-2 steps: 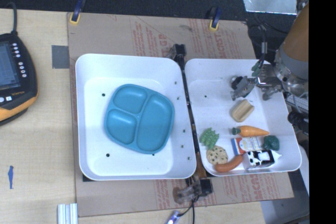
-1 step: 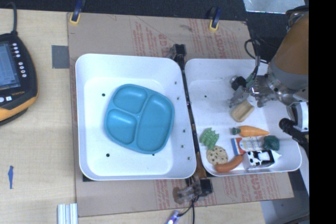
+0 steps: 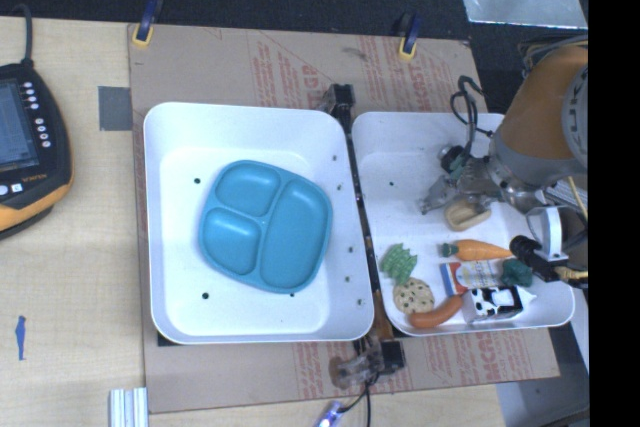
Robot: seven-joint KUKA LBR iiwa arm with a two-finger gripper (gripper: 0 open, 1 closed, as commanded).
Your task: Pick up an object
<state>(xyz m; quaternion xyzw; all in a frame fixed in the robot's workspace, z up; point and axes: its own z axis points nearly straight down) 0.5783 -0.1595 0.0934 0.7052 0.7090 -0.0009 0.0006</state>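
Note:
The right bin (image 3: 400,140) holds several small objects. A tan bread-like piece (image 3: 468,213) lies in its middle, right beside my gripper (image 3: 443,193), which hangs low over the bin on the grey and orange arm (image 3: 540,130). The view does not make clear whether the gripper touches the tan piece. An orange carrot (image 3: 482,250) and a small bottle (image 3: 480,273) lie in front of it. A black-and-white carton (image 3: 496,302), a red sausage (image 3: 436,316), a round cookie (image 3: 412,295) and a green leafy piece (image 3: 398,262) sit along the near side.
The left bin (image 3: 170,215) holds a blue divided plate (image 3: 266,225). A black and orange pendant (image 3: 25,150) lies at the bench's left edge. Clamps (image 3: 408,35) hold the cardboard sheet at the back. A cable (image 3: 466,100) loops near the arm.

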